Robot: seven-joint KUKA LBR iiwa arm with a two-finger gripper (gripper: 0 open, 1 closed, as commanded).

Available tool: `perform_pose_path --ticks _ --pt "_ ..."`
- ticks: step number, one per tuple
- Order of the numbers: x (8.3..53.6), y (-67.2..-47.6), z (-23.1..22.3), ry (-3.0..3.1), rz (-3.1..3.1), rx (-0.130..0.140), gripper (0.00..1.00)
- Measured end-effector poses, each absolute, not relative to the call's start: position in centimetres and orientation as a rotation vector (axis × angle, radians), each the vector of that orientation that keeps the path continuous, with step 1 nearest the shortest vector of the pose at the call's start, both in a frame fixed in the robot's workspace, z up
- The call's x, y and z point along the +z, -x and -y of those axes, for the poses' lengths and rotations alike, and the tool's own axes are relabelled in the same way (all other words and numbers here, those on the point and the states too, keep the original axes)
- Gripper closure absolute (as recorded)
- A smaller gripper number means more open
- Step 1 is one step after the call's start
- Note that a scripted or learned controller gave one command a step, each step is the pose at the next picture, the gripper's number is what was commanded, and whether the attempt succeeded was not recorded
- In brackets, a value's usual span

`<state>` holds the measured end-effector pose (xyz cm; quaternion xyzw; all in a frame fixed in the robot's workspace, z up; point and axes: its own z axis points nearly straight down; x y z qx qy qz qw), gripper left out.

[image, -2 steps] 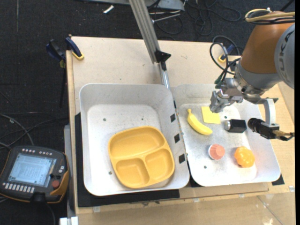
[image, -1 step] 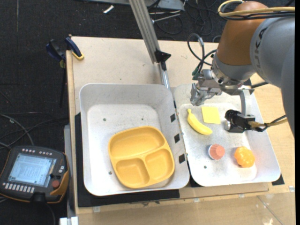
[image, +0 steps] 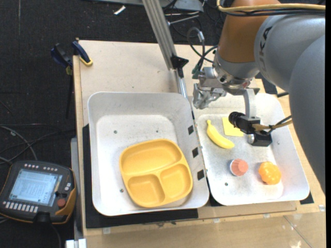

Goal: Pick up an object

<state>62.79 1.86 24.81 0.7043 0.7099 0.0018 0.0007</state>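
Currently listing as nearest pick: banana, likely light, smooth-skinned and slightly yielding, lying just below the gripper, which is hovering with nothing between its fingers (spread not discernible); best grasping across its curved middle.

Bulky grey arm, glossy orange band above wrist — yellow and black cables looped around, metallic end effector

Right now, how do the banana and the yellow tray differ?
The banana is small, slim and curved, while the yellow tray is broad, flat and split into three compartments. The banana lies in the right bin, the yellow tray in the left bin. Both are yellow.
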Motion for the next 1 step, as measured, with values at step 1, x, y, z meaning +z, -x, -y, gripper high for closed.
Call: perform_pose_path --ticks 1 --pt "25.25 -64.04 -6.54 -2.213 -2.229 0.005 1.00"
